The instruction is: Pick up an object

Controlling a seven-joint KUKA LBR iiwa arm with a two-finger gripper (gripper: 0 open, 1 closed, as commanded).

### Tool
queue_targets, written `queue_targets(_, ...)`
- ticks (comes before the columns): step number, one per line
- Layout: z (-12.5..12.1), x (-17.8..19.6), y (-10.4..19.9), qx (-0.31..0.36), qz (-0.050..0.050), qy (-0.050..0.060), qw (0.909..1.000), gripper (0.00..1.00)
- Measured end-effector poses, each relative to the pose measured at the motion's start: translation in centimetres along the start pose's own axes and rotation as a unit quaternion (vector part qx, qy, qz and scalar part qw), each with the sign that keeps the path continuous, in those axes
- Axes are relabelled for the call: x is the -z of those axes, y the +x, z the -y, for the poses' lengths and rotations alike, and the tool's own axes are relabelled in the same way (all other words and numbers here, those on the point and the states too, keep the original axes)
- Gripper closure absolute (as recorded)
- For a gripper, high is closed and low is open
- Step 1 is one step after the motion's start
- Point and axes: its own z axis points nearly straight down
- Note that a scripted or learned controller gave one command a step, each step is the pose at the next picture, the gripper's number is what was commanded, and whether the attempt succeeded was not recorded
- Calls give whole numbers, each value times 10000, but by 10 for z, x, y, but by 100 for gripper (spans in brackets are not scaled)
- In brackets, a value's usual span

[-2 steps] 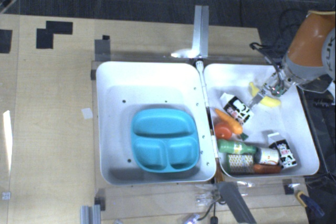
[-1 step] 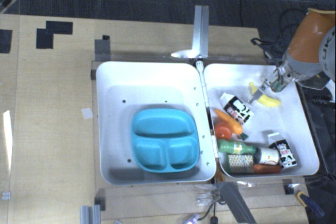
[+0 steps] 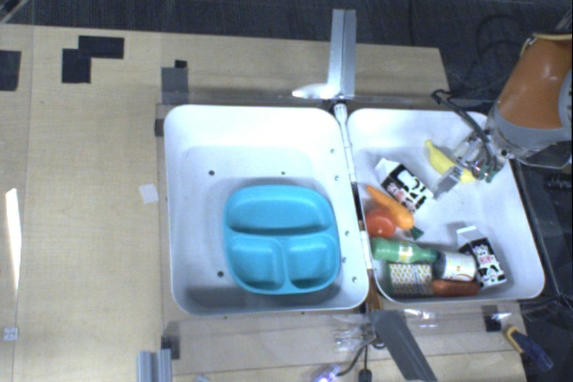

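Observation:
The right bin holds a jumble of small items. A yellow banana-shaped piece lies near the back, and a black-and-white carton sits left of centre. An orange carrot and a red round piece lie by the divider. Along the front are a green bottle, a second black-and-white carton and a red piece. My gripper hangs low over the bin's back half, just right of the yellow piece and the first carton. I see nothing held in it.
In the left bin lies a blue divided plate. A metal post stands behind the divider between the bins. The orange-banded arm comes in over the right bin's far right corner.

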Motion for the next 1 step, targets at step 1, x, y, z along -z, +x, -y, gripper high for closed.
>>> queue_targets(1,-2,10,-1,-8,-1,-19,10000,100)
